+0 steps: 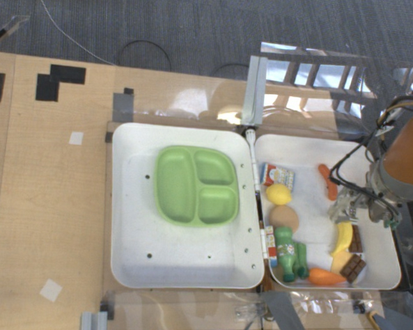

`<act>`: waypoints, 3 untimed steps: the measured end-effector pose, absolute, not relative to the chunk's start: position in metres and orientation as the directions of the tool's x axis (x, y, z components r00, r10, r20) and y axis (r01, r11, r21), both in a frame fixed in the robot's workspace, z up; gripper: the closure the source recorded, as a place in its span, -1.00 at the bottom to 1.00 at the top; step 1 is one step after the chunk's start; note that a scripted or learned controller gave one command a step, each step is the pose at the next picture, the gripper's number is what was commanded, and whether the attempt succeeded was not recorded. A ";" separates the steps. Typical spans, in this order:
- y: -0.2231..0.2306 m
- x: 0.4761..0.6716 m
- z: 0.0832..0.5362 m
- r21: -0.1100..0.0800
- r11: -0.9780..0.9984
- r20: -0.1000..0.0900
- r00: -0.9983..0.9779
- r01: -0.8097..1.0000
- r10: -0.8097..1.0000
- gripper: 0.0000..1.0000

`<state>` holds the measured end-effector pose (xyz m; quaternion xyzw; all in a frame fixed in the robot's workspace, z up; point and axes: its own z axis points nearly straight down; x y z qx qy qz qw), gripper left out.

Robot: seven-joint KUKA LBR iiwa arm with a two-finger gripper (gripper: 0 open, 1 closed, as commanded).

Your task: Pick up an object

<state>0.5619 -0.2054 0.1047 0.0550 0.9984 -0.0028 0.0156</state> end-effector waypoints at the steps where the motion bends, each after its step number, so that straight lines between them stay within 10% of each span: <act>1: -0.205 0.562 0.104 -0.004 0.994 -0.030 -0.994 0.109 0.109 -1.00; 2: -0.206 0.559 0.089 0.000 0.965 -0.013 -0.965 0.261 0.261 -1.00; 3: -0.206 0.565 0.105 0.000 0.967 -0.031 -0.967 0.255 0.254 1.00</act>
